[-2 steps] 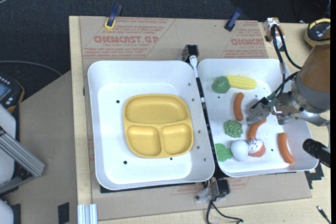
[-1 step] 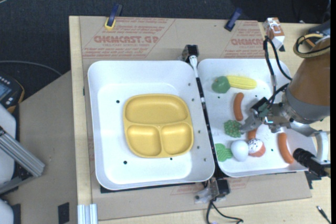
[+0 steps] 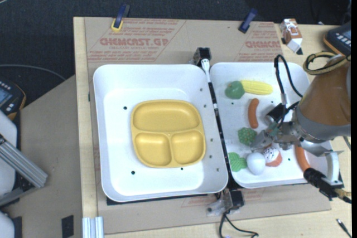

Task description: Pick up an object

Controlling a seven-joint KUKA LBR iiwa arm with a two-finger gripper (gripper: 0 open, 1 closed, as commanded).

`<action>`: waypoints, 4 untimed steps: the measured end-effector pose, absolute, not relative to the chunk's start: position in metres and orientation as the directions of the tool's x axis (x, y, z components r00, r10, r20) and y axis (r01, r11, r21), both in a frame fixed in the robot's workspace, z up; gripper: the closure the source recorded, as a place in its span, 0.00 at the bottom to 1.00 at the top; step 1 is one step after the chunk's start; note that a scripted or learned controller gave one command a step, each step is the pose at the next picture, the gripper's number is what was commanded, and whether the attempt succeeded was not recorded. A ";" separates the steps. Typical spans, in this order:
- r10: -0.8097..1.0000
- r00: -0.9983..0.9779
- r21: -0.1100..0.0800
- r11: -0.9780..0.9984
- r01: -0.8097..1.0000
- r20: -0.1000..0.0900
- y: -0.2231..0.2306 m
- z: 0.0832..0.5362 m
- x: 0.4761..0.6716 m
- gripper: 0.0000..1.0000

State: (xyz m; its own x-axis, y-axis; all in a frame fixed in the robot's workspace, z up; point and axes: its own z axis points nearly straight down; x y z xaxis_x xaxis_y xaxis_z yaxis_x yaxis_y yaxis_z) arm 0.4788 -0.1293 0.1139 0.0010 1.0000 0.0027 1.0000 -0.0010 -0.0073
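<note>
The right bin (image 3: 223, 78) holds several toy foods: a yellow corn cob (image 3: 255, 87), a green pepper (image 3: 235, 90), a red sausage (image 3: 254, 112), a green broccoli piece (image 3: 246, 135), a white egg (image 3: 256, 163), another green piece (image 3: 237, 161) and an orange-red piece (image 3: 274, 159). My gripper (image 3: 270, 142) hangs low over the bin's near part, just above the egg and right of the broccoli. Its tips are dark and blurred against the clutter.
The left bin (image 3: 111, 120) carries a yellow three-compartment plate (image 3: 167, 132). An orange carrot-like piece (image 3: 302, 158) lies at the right bin's right side, partly under the arm. Black cables loop above the wrist. Clamps sit at the bench's far edge.
</note>
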 end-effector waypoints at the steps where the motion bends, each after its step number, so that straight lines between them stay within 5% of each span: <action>1: 1.000 0.001 -0.005 -0.001 1.000 0.003 -0.129 0.083 0.478 0.00; 2: 1.000 0.002 0.001 -0.002 1.000 0.000 -0.129 0.095 0.479 1.00; 4: 1.000 -0.001 0.008 0.001 1.000 -0.003 -0.132 0.199 0.476 1.00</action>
